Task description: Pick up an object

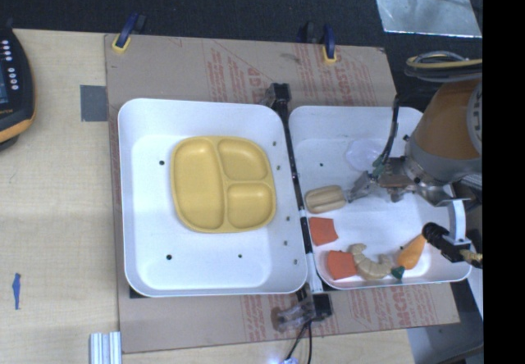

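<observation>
Two fingers (358, 188) apart, w/ tan bread roll (325, 198) just left, untouched: closing early would likely miss it.

A pale wooden worktop (49, 215) filled the frame's left and centre. A brown cardboard sheet (221, 67) lay flat on it, bearing two white bins: the left bin (139, 264) and the right bin (328, 129), side by side, touching.

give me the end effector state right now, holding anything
End effector: cannot be told whether open or closed. It sits low in the right bin right beside the tan bread-like piece, with nothing seen held in it.
</observation>
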`<state>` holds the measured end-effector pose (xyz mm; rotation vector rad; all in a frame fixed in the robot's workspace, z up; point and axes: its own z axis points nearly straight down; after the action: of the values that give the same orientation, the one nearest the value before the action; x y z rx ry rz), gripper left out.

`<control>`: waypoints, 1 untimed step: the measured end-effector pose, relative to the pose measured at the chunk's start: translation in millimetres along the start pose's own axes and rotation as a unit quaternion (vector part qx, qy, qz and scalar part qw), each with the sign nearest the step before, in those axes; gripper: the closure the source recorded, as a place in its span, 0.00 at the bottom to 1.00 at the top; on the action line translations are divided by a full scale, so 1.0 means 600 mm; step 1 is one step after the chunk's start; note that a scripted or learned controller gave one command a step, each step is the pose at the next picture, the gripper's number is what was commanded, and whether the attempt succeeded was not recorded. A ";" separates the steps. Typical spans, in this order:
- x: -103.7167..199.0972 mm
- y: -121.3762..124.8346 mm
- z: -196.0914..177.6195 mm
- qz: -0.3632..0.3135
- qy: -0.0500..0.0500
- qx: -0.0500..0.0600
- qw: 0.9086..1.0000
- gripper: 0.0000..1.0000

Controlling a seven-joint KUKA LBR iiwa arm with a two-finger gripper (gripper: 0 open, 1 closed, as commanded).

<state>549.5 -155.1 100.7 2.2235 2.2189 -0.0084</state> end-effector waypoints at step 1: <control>0.150 0.028 -0.162 -0.007 0.003 -0.005 1.000 0.00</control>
<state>566.8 -64.6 197.4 2.2065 2.2328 0.0087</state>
